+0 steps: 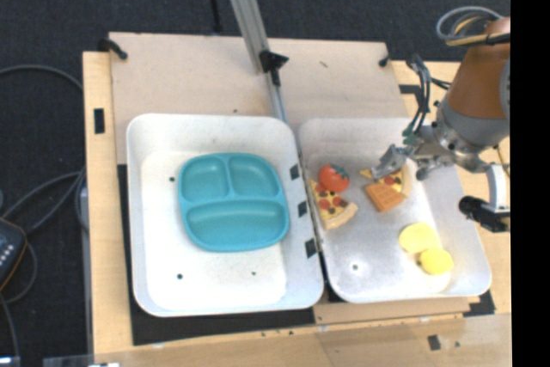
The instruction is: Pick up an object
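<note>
**Ana:** Since the view looks down at a slant, start at the front of the right bin (464,288). What sits there?

**Ben:** Two yellow discs (427,249), touching one another, near the front right corner. They look like light, stiff toy pieces; flat and smooth, so fingers would have to pinch across an edge and might slip.

**Ana:** And further in?

**Ben:** A pizza slice (333,209) by the bin's left wall, with a red tomato (333,179) just behind it. Beside those, toward the middle, lies an orange waffle piece (385,194). I'd judge it light and rigid, with a ridged face that should give some grip if taken across its narrow sides.

**Ana:** Where is the gripper (397,161)?

**Ben:** Right above the waffle piece's far edge, close to touching it. Whether its jaws stand wide or closed, I cannot tell; the metal parts blur together there.

**Ana:** Does it hold anything?

**Ben:** Nothing shows between the fingers, so I'd say the pick is not yet made.

**Ana:** The left bin (146,142)?

**Ben:** It carries a teal divided plate (233,202), well apart from the arm.
</note>
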Action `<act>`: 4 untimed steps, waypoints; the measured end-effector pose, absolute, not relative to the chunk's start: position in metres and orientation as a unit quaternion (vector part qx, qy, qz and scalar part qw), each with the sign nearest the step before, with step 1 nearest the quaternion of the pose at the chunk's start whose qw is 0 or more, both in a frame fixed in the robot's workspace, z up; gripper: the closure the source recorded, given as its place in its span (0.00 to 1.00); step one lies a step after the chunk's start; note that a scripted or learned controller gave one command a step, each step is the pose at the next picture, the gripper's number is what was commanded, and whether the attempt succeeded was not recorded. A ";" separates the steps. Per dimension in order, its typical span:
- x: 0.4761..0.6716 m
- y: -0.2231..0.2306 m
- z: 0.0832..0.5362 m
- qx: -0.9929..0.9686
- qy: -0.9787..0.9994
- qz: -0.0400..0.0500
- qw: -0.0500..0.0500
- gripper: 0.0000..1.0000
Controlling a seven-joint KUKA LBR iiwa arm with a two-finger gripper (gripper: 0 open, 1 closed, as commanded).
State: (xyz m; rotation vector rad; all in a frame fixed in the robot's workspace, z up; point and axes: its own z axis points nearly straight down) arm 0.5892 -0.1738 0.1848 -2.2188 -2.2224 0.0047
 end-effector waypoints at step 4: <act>0.581 -0.179 0.159 -0.708 -0.706 -0.001 -0.003 1.00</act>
